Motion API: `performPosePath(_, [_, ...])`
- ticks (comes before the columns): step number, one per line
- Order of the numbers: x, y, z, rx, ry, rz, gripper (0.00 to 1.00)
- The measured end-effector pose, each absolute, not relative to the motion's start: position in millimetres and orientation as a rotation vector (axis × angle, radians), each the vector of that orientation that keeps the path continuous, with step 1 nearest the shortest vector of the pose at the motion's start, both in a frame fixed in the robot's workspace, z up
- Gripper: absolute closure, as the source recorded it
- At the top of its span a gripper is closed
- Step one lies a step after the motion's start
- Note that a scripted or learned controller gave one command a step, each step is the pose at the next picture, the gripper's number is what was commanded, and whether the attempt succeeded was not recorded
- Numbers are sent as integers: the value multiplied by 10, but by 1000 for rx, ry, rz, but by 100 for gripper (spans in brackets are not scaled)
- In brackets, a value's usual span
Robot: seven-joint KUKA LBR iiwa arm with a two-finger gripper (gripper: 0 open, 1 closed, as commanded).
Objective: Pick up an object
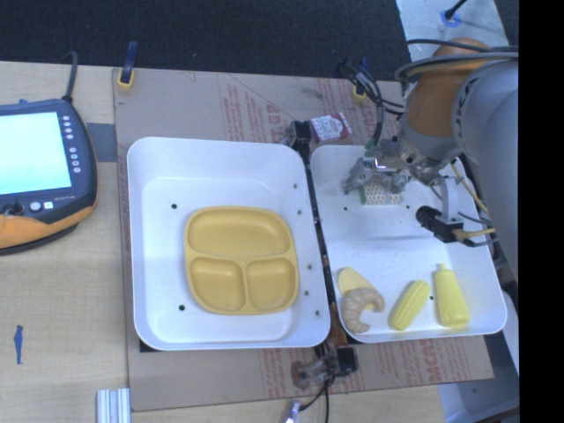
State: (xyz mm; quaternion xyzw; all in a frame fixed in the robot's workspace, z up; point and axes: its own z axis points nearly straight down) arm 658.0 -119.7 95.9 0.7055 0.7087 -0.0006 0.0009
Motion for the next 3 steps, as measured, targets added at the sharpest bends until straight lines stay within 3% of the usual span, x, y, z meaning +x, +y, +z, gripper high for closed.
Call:
performPosePath(1, [6587, -1217, 1076, 2211, 2224, -4, 100])
performPosePath(2, [6586, -1217, 1075, 2211, 2224, -4, 0])
performPosePath(3, [6579, -1100, 963, 2212, 2221, -5, 0])
